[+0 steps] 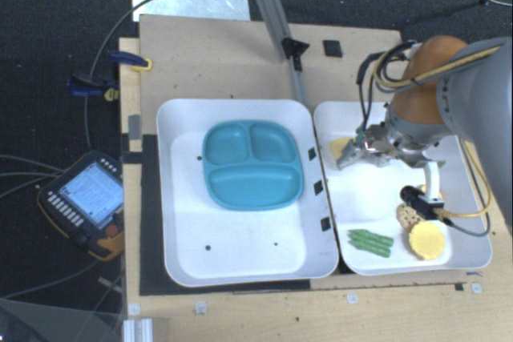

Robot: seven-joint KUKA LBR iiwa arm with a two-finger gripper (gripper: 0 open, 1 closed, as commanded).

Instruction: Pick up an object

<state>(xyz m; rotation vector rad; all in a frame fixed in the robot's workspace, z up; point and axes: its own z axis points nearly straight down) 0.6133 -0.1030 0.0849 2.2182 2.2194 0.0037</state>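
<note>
Tool [350,157] low in right bin [353,208], beside yellow wedge [341,146]. Finger state: cannot tell. Advice: centre over wedge, descend straight, avoid bin wall.

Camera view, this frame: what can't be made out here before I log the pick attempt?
- Gripper: too small and blurred to tell how its fingers stand.
- Yellow piece by the gripper: partly hidden behind it, contact unclear.
- Brown item near the yellow round: partly covered by black cable, identity unclear.
- Green beans: number blurred.
</note>
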